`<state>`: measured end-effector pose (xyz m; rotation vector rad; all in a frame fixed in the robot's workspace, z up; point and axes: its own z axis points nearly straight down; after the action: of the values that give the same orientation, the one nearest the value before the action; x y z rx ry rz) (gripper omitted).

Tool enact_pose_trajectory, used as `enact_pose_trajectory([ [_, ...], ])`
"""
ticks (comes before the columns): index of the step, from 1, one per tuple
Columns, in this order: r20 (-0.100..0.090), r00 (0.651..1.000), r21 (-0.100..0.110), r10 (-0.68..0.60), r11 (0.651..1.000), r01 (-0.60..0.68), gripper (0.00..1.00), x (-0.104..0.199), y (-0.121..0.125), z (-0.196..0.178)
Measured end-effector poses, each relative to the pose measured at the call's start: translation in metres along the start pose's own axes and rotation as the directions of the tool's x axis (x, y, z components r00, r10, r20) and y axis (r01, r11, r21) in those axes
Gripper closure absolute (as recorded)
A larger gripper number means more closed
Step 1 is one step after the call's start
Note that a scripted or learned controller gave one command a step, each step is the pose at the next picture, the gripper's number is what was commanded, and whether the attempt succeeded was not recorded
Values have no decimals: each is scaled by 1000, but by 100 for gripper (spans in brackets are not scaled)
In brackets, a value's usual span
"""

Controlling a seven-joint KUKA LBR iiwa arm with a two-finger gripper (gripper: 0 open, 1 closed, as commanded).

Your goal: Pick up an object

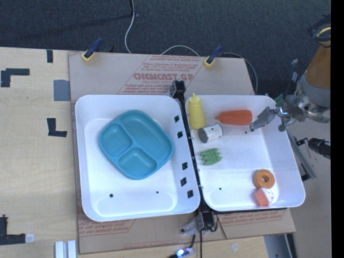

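Left shallow white plastic bin (88,144): one teal plastic divided plate (136,143), rounded-square, three compartments, glossy, lying flat and rotated a bit, roughly centred. Both bins sit on a brown cardboard sheet (156,77) with red print, held by two yellow-and-blue clamps (92,49) at the back edge. Black divider strip (185,144) runs between the bins. Right shallow white plastic bin (285,160) holds all the pickable items: yellow squeeze bottle (196,112) with a pointed cap, upright-ish along the left wall near the back; just beside its base a small white cylinder with a dark grey end (210,133), lying on its side; below that a green leafy toy vegetable (210,156), bumpy texture, alone mid-bin; at the back, an orange carrot-shaped toy (234,117), smooth, lying horizontal, close to the cylinder but apart. Front right corner: tan ring-shaped doughnut toy (264,178), touching a small orange-and-white block (263,197) just in front of it. Gripper (269,118) sits over the right bin's back right edge, just right of the carrot; fingers spread apart, nothing between them. Grey arm with orange band (318,71) comes in from the right.
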<state>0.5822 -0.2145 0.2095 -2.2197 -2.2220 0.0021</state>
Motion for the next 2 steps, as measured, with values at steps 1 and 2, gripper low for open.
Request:
enact_pose_trajectory([
  [1, -1, 1000, 4, 0, 1000, 0, 0, 1, 1, 44],
  [2, -1, 1000, 4, -1, 1000, 1, 0, 1, 8, 105],
])
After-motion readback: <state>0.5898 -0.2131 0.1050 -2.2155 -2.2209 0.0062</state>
